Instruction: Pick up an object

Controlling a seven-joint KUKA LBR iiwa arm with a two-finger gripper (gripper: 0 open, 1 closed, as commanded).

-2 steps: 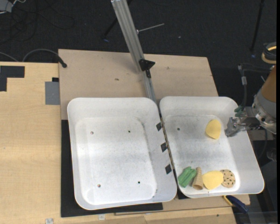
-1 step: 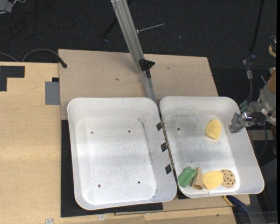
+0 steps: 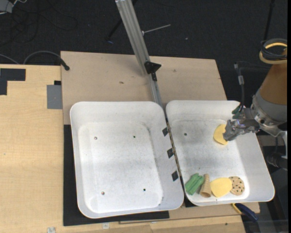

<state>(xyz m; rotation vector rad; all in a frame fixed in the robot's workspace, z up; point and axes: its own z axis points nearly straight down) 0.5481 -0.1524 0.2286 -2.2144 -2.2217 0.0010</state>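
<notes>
Left bin [image 3: 117,159] — white, shallow, bare floor with few small dark specks. Right bin [image 3: 211,152] — touching left bin along shared rim. Near its front edge, row left to right: green piece [image 3: 194,183], tan piece [image 3: 205,185], yellow piece [image 3: 221,187], cookie [image 3: 236,185], all close together. Yellow disc [image 3: 220,134] — far right part of right bin, well apart from front row. Gripper [image 3: 231,131] — at disc's right edge, touching it; finger spread cannot be told, grasp not confirmed.
</notes>
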